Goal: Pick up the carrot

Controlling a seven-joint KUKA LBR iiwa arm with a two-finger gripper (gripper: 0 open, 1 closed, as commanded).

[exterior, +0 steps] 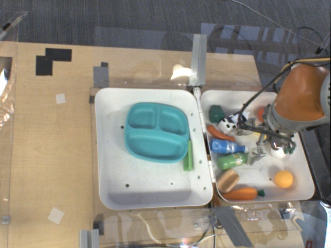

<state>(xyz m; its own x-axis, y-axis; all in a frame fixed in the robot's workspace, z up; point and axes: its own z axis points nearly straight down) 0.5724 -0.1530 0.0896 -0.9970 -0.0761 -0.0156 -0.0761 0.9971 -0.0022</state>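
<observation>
The carrot lies untouched along the front edge of the right bin, its green stem end pointing right, a bread roll just behind its left end and an orange ball near its right. The pickup is not yet done. My gripper hangs over the middle of the bin, well apart from the carrot, beside a blue bottle and a green bottle. Nothing appears held; whether the jaws stand apart I cannot tell from this slant.
</observation>
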